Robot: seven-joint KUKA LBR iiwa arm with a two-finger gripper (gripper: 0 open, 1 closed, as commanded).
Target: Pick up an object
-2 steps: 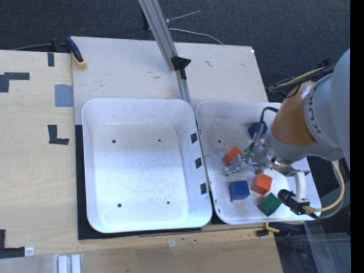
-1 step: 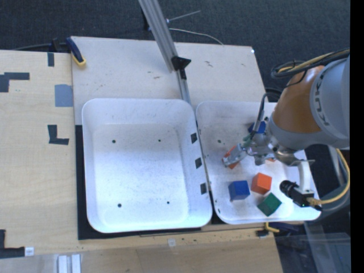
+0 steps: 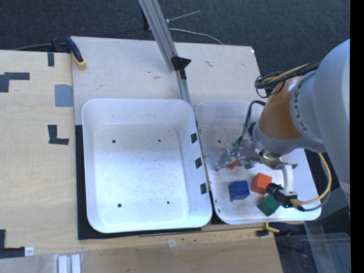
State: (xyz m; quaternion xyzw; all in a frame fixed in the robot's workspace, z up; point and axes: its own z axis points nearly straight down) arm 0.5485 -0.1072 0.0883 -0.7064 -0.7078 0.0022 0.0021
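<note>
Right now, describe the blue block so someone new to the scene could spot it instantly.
Start at the right-hand white bin, the one the arm reaches into. The blue block lies near that bin's front edge, below the end effector. It sits left of an orange block and a green block, and it is the blue cube among them.

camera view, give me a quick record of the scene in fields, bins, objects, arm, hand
left bin: the left bin, white and shallow
right bin: the right bin, touching the left one along its side
objects: blue block, orange block and green block, all near the front of the right bin
arm: grey arm with orange band, reaching in over the right bin
hand: hand low over the right bin, behind the blocks; nothing seen between its fingers
task state: no object picked up yet
</note>
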